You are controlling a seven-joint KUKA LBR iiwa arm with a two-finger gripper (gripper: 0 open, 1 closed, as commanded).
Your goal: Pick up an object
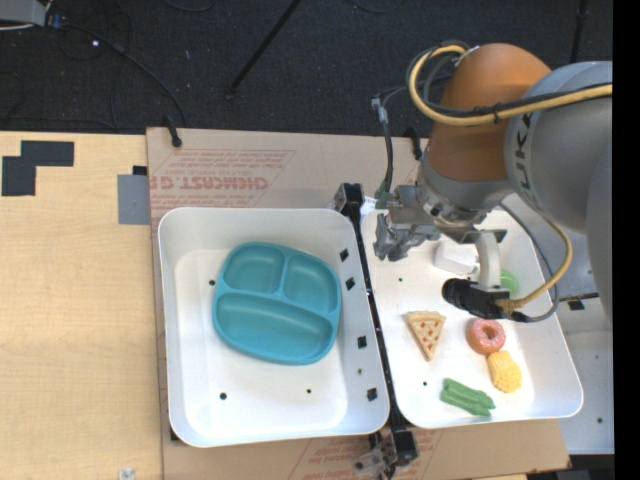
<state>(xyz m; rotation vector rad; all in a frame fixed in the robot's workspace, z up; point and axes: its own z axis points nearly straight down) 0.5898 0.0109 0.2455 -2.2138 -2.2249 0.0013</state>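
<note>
Right bin (560, 393) holds small toy food: pizza slice (426, 332) near centre, pink donut (487, 336) at its 3 o'clock, corn cob (505, 371) just below the donut toward 5, green bean pod (467, 397) at 6 o'clock near the front rim. All look like light, rigid, smooth plastic, likely slippery; no fragility concern. Pizza slice is flat, best pinched across its narrow tip end; donut across the ring; corn and bean across the short axis. Gripper (397, 238) sits at 11 o'clock of the pizza slice, over the bin's back left corner, well apart from all the food; finger opening cannot be told and nothing shows in it. A white piece (456, 259) and something green (509, 282) lie partly under the arm's black fitting (470, 296), identity unclear. Left bin (190, 408) holds a teal divided plate (277, 303), fully visible. Arm's orange band (490, 78) blocks the right bin's back rim.
</note>
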